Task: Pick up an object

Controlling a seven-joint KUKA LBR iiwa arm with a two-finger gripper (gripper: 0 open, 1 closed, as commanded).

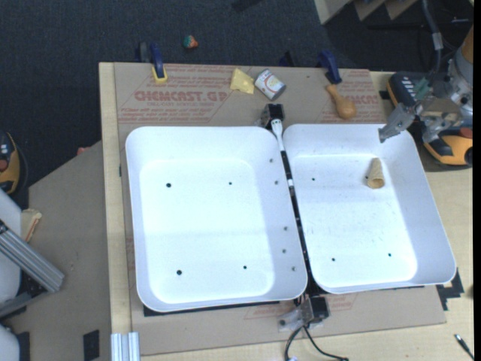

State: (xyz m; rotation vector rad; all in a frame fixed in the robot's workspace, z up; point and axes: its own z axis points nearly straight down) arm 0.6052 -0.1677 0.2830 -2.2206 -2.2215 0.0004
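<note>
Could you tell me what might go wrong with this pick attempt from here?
The tan cone-shaped piece is small and lies on its side in the right bin, so it may roll or slip away when touched. The pincer sits over the bin's far rim, apart from the piece, so a descent from there could clip the rim. Several items, such as the wooden-handled tool, lie outside both bins on the board, likely harder to pick.

Both bins [203, 145] were white w/ black dots. Cone [375, 173] in right bin [421, 201] was tan. Behind bins, board [188, 92] was light brown w/ red lettering; on it a yellow wedge [242, 82], white-grey box [270, 84], tan-orange spoon [340, 101], blue-yellow clamp [157, 61]. Floor [75, 21] beyond board was dark blue.
</note>
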